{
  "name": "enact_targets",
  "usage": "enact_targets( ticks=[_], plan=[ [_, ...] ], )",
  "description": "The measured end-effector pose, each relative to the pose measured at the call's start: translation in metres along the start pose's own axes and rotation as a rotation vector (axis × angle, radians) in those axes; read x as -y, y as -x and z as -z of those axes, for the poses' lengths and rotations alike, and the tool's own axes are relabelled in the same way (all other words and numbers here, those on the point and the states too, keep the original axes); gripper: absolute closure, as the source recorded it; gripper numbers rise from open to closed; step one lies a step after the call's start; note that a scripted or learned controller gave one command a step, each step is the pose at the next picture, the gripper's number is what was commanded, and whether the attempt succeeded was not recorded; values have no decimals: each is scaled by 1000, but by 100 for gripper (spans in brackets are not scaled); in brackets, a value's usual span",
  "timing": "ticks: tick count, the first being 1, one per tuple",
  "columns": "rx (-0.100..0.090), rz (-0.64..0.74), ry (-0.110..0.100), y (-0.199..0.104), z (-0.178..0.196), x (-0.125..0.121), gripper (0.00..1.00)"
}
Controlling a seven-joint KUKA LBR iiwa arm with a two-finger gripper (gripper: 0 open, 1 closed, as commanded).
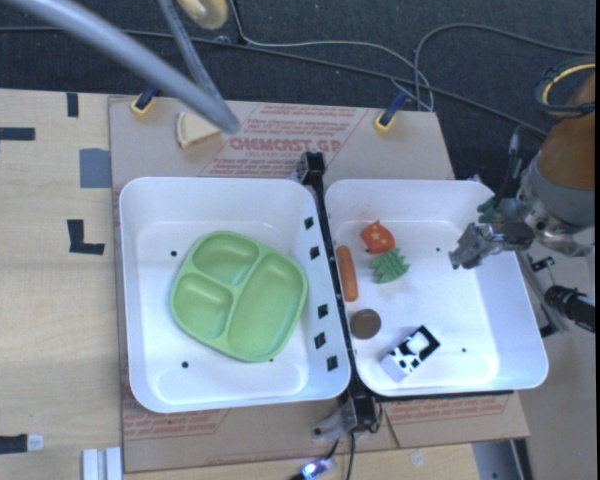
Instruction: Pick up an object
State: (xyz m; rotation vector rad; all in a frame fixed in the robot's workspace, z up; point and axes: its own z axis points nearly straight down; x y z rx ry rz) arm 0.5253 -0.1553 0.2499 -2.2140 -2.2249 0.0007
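Right bin: red-orange tomato, green-topped; end effector state unclear.

A light wooden bench fills the left and lower frame, marked with dark tape pieces. On it lies a brown cardboard sheet with red print, held by yellow clamps at its upper corners. Two shallow white bins rest on the sheet: the left bin and the right bin, touching at centre.

We read red print "CHEMCAST GP" on the brown cardboard sheet behind the bins; smaller lines are illegible.
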Motion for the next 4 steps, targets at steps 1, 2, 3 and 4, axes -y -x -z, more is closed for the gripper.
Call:
enact_targets(
  ticks=[1,2,3,4],
  plan=[
    [1,0,0,-44,-9,0,100],
    [0,2,0,-108,-10,3,100],
    [1,1,-1,-154,-23,8,100],
    [0,1,-1,-202,-24,24,100]
  ],
)
